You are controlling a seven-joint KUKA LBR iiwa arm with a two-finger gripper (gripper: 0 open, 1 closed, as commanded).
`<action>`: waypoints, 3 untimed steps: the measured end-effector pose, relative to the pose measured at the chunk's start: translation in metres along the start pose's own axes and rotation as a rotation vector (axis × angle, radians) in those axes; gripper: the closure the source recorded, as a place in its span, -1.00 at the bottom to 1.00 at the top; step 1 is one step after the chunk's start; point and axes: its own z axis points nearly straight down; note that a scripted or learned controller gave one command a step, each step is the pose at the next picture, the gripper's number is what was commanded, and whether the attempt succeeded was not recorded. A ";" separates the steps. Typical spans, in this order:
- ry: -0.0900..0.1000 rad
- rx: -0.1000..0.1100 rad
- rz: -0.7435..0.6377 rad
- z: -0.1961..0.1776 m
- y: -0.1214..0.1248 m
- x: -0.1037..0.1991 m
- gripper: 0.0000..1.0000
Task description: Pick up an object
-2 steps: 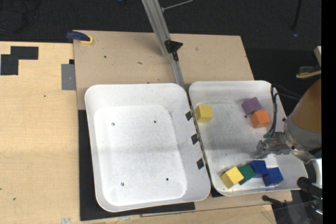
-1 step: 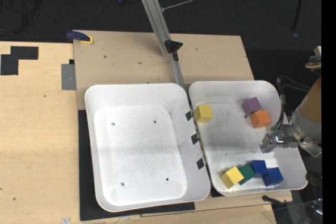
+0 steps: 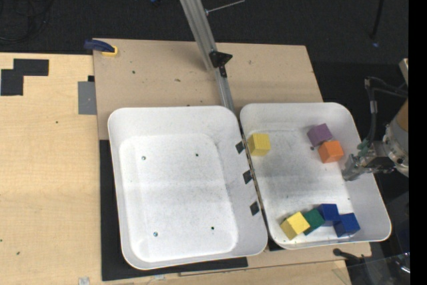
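Note:
The right bin (image 3: 293, 118) holds several small blocks. A yellow cube (image 3: 259, 143) lies near its left wall. A purple block (image 3: 319, 134) and an orange block (image 3: 330, 151) sit together at the upper right. Along the front lie a yellow block (image 3: 294, 224), a green block (image 3: 313, 219) and two blue blocks (image 3: 338, 219). My gripper (image 3: 353, 167) hangs over the bin's right side, just right of and below the orange block, with nothing seen between its fingers.
The left bin (image 3: 133, 127) sits beside the right one, joined by black clips (image 3: 245, 175). A slanted aluminium rail (image 3: 197, 17) rises behind the bins. The arm's body enters from the right edge.

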 end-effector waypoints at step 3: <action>0.004 0.010 -0.002 -0.035 0.039 0.099 1.00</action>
